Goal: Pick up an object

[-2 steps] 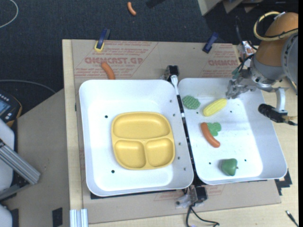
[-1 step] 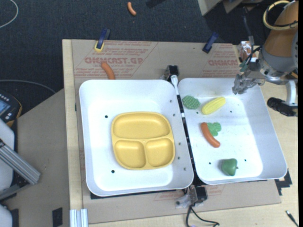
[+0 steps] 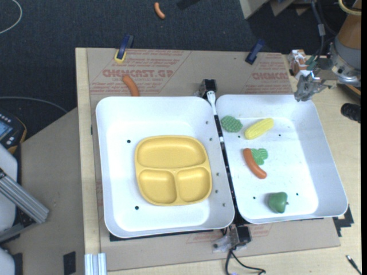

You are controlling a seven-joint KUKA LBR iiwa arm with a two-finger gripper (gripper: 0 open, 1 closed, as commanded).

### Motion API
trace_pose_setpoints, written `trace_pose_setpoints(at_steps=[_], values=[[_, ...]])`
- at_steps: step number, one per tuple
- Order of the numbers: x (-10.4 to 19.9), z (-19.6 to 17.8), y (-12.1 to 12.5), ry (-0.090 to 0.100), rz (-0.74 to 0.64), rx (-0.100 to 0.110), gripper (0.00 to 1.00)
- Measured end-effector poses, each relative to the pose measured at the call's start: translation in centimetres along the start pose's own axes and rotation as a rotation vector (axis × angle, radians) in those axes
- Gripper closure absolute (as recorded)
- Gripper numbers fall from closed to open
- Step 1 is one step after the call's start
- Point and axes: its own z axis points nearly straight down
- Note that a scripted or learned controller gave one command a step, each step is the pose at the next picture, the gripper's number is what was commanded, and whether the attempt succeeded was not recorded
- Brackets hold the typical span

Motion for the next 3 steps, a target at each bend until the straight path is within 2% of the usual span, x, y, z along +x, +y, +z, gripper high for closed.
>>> trace_pose_setpoints(at_steps=[1,2,3], values=[[0.0,-0.9,0.1,0.002,-0.001,0.004,1.00],[4.0,0.1,-3.1,0.006,-0.003,0.013,1.00],[7.4,-1.1,-6.5,0.006,-0.003,0.012,1.00]])
